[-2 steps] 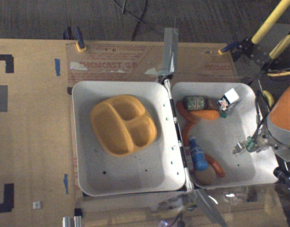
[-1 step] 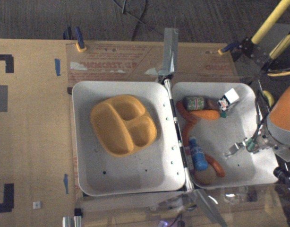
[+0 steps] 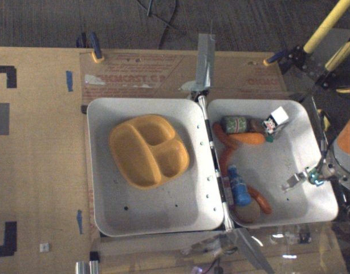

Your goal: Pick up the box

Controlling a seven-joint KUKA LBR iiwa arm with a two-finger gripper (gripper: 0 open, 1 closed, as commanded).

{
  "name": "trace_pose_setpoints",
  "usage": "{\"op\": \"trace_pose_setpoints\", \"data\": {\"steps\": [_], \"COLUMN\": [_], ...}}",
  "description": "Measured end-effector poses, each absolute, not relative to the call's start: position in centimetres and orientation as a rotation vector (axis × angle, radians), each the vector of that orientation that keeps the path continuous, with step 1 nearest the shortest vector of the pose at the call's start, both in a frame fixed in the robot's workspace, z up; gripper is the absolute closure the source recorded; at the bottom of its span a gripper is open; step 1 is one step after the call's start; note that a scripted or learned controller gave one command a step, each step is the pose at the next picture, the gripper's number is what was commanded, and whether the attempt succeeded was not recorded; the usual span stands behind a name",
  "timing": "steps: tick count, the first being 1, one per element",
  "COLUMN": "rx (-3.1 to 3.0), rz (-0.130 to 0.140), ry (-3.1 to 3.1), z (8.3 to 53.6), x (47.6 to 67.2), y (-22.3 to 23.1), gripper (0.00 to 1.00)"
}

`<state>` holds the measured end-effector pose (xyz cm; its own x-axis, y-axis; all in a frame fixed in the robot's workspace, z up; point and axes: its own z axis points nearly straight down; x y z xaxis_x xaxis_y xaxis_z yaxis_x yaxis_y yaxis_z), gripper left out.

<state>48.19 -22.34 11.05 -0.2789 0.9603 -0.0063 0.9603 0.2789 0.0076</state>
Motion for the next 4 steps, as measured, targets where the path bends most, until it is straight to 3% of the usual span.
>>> {"op": "trace_pose_setpoints", "data": {"steps": [1,2,3,4], "rx": [1.871,1.839,1.896,2.227], "rz": [0.025,0.001,0.029,0.026], "ry": [2.476,2.542,2.458,2.194], "z": [10.4,13.4,10.3,11.0], "x": [49.3,52.1,49.4,48.9], "y": [-22.2,-22.3,-21.9,-21.7], "gripper": [0.0,0.0,0.0,0.0]}}
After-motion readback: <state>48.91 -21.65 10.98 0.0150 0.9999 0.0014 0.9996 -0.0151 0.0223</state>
